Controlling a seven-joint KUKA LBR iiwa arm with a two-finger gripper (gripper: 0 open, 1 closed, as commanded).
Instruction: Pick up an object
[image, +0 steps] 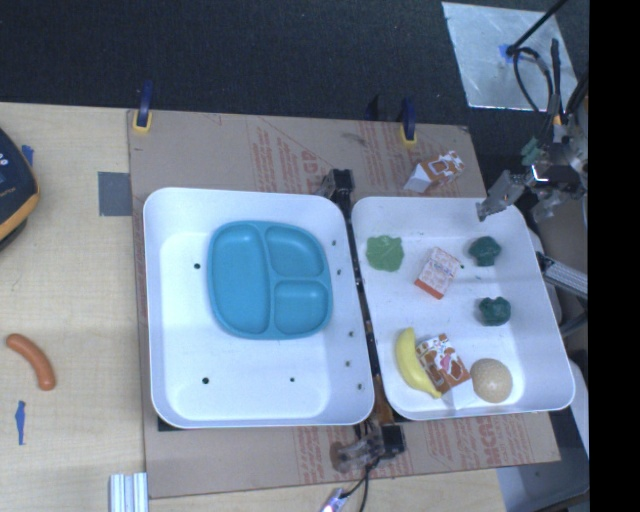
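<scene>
The right bin (540, 395) holds a light green lump (384, 252), a small orange-and-white carton (437, 272), two dark green pieces (485, 250) (493, 310), a yellow banana (410, 362), a printed snack packet (442, 362) and a beige round object (491, 380). My gripper (497, 197) hangs at the bin's far right corner, just above and to the right of the upper dark green piece. Nothing shows between it and any object.
A blue divided plate (270, 278) lies in the left bin (170, 380). Another small carton (436, 172) sits on the cardboard behind the right bin. A sausage (32, 360) and a yellow-and-black device (15, 185) lie on the bench at far left.
</scene>
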